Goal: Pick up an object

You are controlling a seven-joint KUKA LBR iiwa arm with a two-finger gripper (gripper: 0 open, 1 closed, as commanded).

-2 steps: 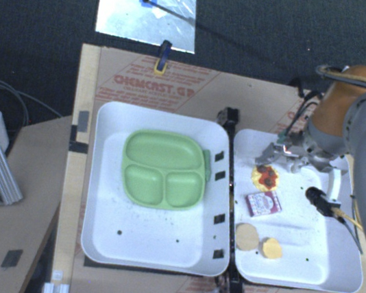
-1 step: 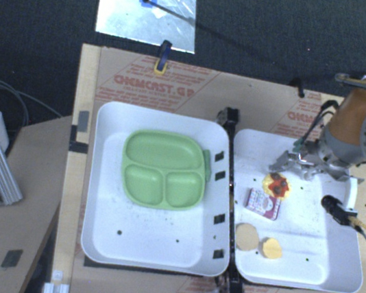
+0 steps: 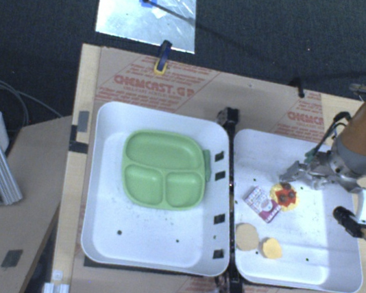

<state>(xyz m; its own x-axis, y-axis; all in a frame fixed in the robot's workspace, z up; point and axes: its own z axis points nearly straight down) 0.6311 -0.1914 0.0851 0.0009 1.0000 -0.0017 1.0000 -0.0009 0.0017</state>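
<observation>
Two bins: green tray (image 3: 164, 170) in left bin (image 3: 96, 232); gripper (image 3: 302, 171), fingers spread wide, holding nothing, over right bin (image 3: 335, 272), beside yellow toy (image 3: 284, 195).

From my remote seat I can read red print on the brown sheet (image 3: 179, 86) that covers the tabletop under the bins: "CHEMCAST GP" stands above the left bin, slanted slightly. The same red lettering repeats on the sheet's upper right part, near the arm, but there it is partly hidden and too broken for me to read. The small pink packet (image 3: 261, 203) in the right bin carries print too small to make out.
</observation>
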